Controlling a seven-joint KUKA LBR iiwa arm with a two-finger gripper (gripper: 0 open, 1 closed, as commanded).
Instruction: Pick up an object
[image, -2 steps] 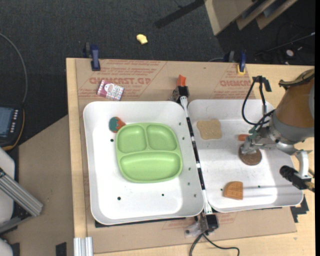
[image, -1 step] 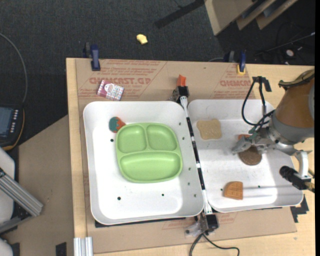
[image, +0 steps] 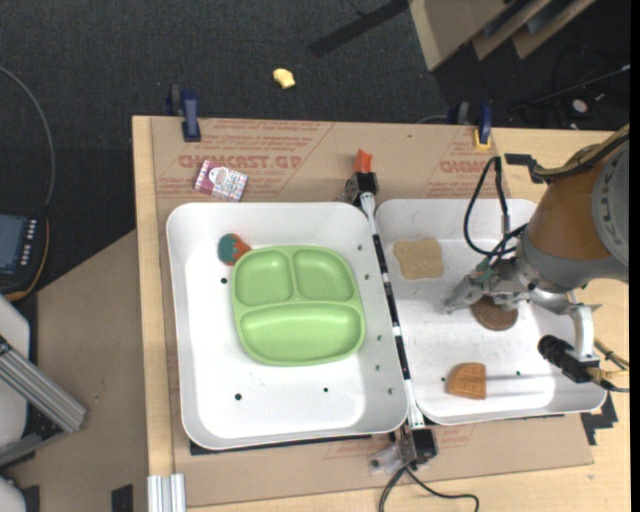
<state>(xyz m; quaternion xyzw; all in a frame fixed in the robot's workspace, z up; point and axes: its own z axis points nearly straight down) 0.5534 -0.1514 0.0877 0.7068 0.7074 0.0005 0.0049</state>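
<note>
Orange wedge (image: 467, 380) sits low in the right bin (image: 440, 330), not picked up.
My pincer (image: 493, 297) is down over a brown round thing (image: 494, 315), but I cannot tell if it grips. Nothing looks lifted, so I think the pick is not done.

You have a green three-compartment plate (image: 297, 305) lying in the left white bin (image: 200, 400), a small pink-and-white packet (image: 220, 179) on the cardboard bench top (image: 300, 145) behind that bin, and a yellow scrap (image: 285, 77) on the dark floor beyond.
</note>
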